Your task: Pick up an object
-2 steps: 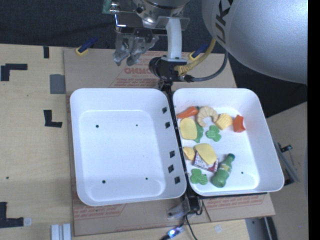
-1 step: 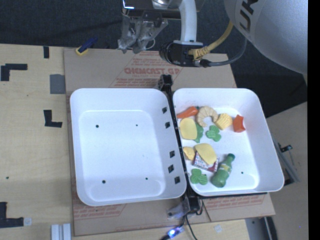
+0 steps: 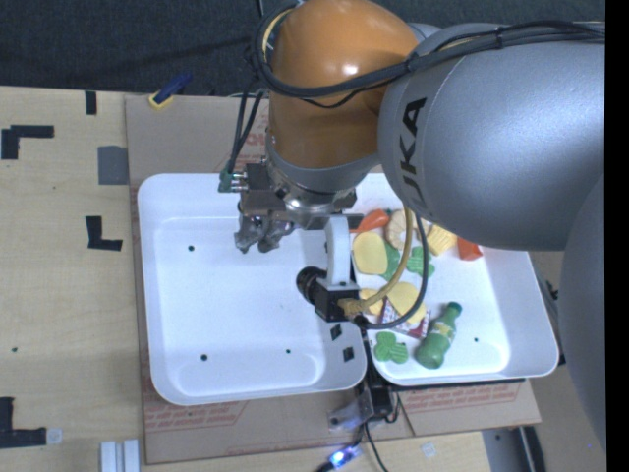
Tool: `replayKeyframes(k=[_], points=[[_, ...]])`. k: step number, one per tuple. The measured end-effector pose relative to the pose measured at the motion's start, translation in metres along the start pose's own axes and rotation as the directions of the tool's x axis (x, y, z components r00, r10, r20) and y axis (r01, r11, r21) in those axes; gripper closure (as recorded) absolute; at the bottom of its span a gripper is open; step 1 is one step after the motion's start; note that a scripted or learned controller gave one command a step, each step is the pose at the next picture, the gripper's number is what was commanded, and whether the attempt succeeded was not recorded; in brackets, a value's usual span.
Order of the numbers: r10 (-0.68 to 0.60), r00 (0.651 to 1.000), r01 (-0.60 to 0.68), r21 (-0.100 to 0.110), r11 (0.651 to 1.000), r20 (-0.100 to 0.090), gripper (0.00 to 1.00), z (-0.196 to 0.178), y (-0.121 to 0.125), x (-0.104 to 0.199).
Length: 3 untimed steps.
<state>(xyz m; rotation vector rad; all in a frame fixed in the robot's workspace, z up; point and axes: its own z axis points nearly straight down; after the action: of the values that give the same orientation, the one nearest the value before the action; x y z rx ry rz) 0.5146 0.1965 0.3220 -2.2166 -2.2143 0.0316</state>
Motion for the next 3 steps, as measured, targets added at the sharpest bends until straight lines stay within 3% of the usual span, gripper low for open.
replayKeyframes(k=[1, 2, 3], points=[[-0.005, 1.000, 0.005, -0.011, 1.000, -0.004, 1.00, 0.097, 0.041, 0.039], [-0.002, 1.000, 0.001, -0.031, 1.000, -0.010, 1.00, 0.013, 0.139, 0.036], [-0.005, 1.000, 0.005, -0.037, 0.999, -0.014, 1.00, -0.226, 0.127, 0.035]])
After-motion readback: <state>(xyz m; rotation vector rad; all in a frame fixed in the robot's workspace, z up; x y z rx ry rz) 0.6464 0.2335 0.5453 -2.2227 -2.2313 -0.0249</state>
